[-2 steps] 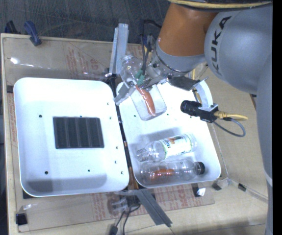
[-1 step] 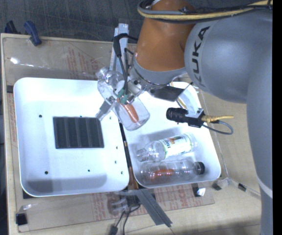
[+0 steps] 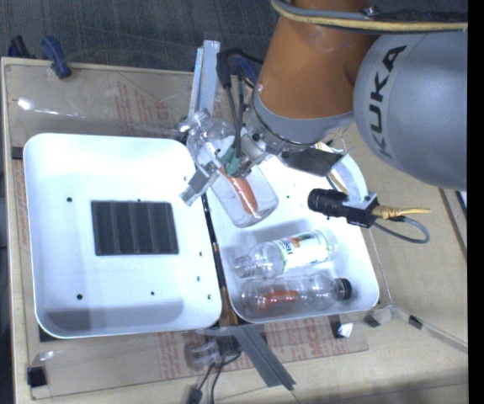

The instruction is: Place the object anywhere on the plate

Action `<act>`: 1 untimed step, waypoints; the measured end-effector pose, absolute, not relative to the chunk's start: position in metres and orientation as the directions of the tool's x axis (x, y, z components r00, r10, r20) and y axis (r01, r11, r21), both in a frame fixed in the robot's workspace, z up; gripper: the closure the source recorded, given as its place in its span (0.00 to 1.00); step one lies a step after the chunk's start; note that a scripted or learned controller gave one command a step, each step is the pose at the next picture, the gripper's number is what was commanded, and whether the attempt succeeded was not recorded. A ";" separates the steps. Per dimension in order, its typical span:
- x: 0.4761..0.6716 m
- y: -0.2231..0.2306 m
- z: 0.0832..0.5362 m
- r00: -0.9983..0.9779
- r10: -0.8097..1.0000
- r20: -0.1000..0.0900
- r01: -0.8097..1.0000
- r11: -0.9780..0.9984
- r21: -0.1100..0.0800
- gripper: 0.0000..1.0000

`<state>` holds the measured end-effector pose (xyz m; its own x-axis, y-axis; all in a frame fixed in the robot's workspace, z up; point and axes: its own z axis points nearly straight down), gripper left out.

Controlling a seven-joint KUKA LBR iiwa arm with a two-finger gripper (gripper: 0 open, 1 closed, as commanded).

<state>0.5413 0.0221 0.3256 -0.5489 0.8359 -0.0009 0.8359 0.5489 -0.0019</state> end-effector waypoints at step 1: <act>0.541 0.022 0.326 -0.549 0.836 -0.001 0.836 0.549 -0.002 0.00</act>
